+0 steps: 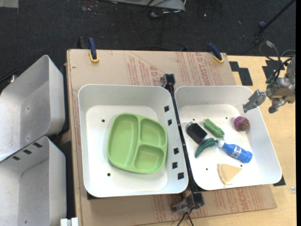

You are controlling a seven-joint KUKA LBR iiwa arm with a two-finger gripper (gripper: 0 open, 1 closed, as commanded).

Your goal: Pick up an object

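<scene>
I see my hand [264,102] at the 3 o'clock edge of the picture, over the far right rim of the right bin [263,171]. Its two fingers are spread wide apart, and nothing is between them.

The right bin has five things in it. A purple ball [241,123] sits nearest the hand, toward its 8 o'clock. A blue bottle [236,151] lies on its side, its long way running from 10 o'clock to 4 o'clock, with the white cap at the 10 o'clock end. A dark green pepper [205,147] touches that cap and points toward 8 o'clock. A light green block [213,128] lies with its long way from 10 to 4 o'clock. A black box [196,132] lies just beside it. A tan wedge [228,173] sits near the front rim.

The left bin [91,173] holds a green tray [138,143] with three parts.
</scene>
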